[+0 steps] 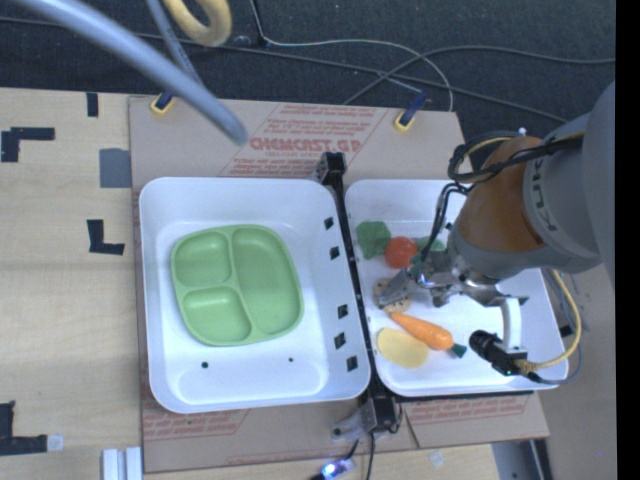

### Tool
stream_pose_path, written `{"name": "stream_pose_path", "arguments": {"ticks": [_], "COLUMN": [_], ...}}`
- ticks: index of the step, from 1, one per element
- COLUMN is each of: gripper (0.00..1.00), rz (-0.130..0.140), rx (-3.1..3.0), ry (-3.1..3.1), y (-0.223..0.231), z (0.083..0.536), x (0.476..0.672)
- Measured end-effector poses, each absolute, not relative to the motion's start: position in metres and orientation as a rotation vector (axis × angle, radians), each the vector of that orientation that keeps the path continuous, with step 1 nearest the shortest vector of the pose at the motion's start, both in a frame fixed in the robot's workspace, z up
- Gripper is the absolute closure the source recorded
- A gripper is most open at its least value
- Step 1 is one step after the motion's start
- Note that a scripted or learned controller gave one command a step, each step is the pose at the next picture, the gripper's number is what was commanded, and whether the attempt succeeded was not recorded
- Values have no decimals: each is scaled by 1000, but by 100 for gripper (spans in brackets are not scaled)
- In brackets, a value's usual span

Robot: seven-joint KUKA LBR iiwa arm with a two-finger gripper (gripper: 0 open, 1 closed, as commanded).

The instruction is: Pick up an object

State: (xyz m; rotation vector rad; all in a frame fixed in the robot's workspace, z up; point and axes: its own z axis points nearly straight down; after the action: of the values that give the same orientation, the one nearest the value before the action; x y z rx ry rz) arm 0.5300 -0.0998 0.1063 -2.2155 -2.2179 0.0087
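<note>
Near edge of the surface: two white bins side by side on a cardboard sheet.

Right bin, near edge first: pale yellow flat piece close to the near-left corner. Just beyond it, an orange carrot with a green tip, lying at a slant, touching or nearly touching the yellow piece.

Claw sits just beyond the carrot, low in the bin's left half, at the end of the grey arm with its orange band. Cannot tell how the claw stands, nor whether anything is gripped.

Farther in: red tomato-like piece just beside the claw, then a dark green leafy piece toward the far-left corner, close to the tomato.

Left bin: light green divided plate, three compartments, lying flat at the middle.
</note>
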Motion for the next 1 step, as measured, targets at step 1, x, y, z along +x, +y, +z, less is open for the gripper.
{"name": "stream_pose_path", "arguments": {"ticks": [1], "gripper": [0], "rz": [3], "rx": [-2220], "ry": [-2222], "y": [-100], "z": [84], "x": [530]}}
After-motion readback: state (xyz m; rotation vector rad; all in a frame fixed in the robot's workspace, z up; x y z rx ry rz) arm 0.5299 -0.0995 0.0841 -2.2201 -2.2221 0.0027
